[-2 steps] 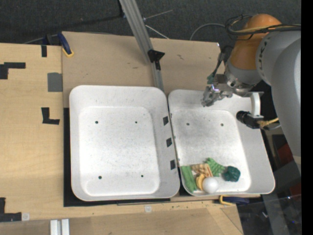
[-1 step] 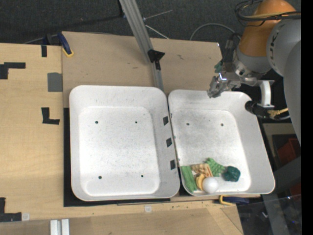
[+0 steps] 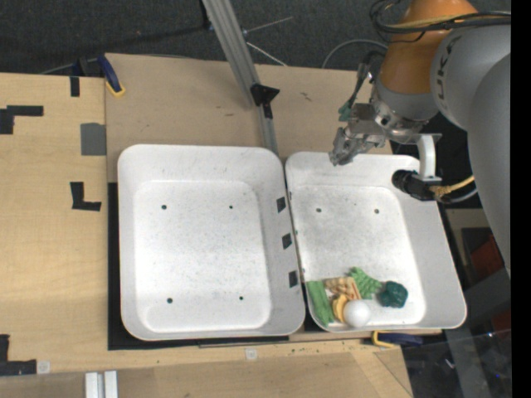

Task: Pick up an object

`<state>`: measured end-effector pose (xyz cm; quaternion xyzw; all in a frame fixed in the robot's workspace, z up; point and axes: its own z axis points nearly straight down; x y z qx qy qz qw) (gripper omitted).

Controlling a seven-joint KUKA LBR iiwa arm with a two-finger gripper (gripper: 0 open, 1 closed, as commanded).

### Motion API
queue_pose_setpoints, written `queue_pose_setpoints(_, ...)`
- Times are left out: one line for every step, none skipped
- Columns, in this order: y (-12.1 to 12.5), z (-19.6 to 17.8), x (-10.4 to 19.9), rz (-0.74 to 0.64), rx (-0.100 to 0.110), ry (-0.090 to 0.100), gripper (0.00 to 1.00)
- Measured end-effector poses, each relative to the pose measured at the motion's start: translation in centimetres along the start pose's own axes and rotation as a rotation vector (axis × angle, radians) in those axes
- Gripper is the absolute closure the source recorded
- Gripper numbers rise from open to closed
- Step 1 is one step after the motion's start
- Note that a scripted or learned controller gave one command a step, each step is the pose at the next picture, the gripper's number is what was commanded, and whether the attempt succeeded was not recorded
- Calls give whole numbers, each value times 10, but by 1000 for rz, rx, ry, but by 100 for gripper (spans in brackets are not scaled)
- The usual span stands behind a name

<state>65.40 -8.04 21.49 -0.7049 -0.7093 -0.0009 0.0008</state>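
Claw (image 3: 343, 153) of grey arm with orange band (image 3: 419, 36): positioned above far rim of right shallow white plastic bin (image 3: 431, 255), near that bin's far-left corner. Opening width not determinable from this view; nothing visible between the tips.

Candidate objects: clustered at near edge of right bin, toward its near-left corner. Cluster contents: small white ball (image 3: 358, 313) against near wall; dark green rounded lump (image 3: 392, 294) just beside it, toward the right; flat green leafy piece (image 3: 362, 282) with a tan and yellow item (image 3: 340, 295) partly beneath and beside it. Items touching or overlapping; exact boundaries between tan and yellow parts not resolvable.

Left shallow white plastic bin (image 3: 199, 239): adjacent, sharing the middle divide on the tan wooden worktop (image 3: 50, 222).

Governing relation: cluster lies straight toward near edge of worktop from claw, across the full depth of right bin, with only slight offset to the right. Well apart. Green leafy piece: long axis running diagonally, far-left to near-right. Ball and dark green lump: no preferred axis.

Assessment: travel toward near edge required, then descent. Ball likely to roll against wall; dark green lump, standing slightly clear of the pile, judged the easier target. Risk: closing on two touching items at once.
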Motion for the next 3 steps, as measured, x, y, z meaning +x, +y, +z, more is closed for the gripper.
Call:
queue_pose_setpoints(-8, -12, 58, -1, 1, 0, 100)
queue_pose_setpoints(-21, -2, 113, 0, 4, -1, 100)
queue_pose_setpoints(-30, -12, 160, -1, 1, 0, 100)
